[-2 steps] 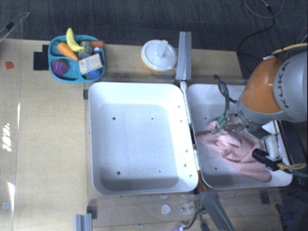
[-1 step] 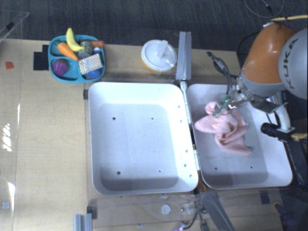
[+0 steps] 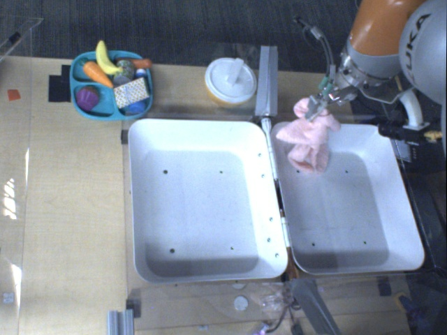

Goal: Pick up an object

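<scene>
A pink cloth (image 3: pixel 308 137) hangs over the far left part of the right bin (image 3: pixel 391 208). Its top is pinched in my gripper (image 3: pixel 323 102), which is shut on it just above the bin's back rim. The cloth dangles down from the fingers, its lower folds near the bin's floor. The grey arm with its orange band (image 3: pixel 383 14) reaches in from the upper right.
The left bin (image 3: pixel 202 201) lies beside the right one. Behind the bins stand a white lidded yellow bowl (image 3: pixel 230 81) and a blue tray (image 3: pixel 110 84) with toy food. A metal bar (image 3: pixel 265 82) rises between the bins at the back.
</scene>
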